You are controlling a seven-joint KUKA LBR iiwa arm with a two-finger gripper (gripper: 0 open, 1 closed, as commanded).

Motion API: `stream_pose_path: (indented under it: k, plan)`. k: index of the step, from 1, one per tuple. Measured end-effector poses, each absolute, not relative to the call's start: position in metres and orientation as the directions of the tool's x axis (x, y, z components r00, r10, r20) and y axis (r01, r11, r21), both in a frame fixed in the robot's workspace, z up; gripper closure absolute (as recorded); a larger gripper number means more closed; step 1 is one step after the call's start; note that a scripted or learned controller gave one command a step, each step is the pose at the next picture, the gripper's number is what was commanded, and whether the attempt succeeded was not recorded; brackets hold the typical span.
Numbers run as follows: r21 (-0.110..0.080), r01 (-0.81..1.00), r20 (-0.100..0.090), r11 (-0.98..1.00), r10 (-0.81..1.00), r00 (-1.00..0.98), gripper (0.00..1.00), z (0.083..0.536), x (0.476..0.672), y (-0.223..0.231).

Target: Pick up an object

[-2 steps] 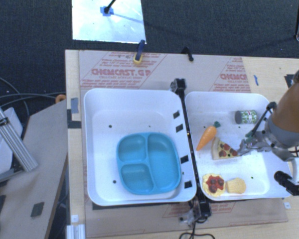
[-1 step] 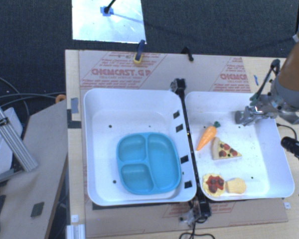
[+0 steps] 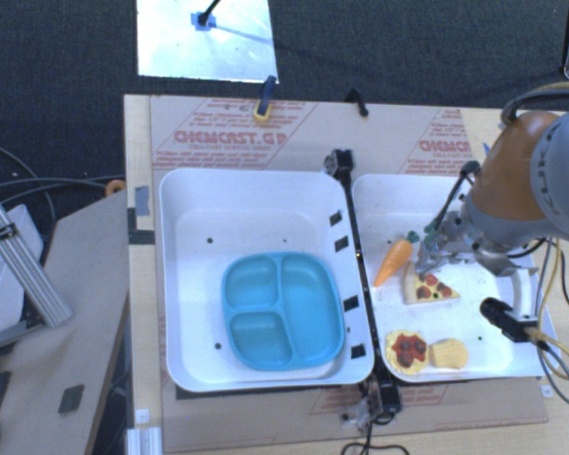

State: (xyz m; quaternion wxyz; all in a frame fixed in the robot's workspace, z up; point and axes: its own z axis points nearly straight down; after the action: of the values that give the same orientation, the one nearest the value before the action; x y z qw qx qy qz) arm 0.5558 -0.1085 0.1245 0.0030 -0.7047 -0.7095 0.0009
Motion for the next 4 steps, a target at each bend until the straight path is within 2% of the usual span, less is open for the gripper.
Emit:
stream_pose_path:
  k: [1,2,3,4]
  plan:
    - [0.016,1.0,-0.006,-0.001,1.0,0.002,1.0,0.268,0.542,-0.153]
    - [-0.006,1.0,0.003,0.005,1.0,-0.005,1.0,0.187,0.514,-0.11]
    - [-0.008,1.0,0.004,0.003,1.0,-0.003,1.0,0.094,0.488,-0.083]
    - [0.003,1.0,0.001,0.003,1.0,-0.003,1.0,0.11,0.492,-0.085]
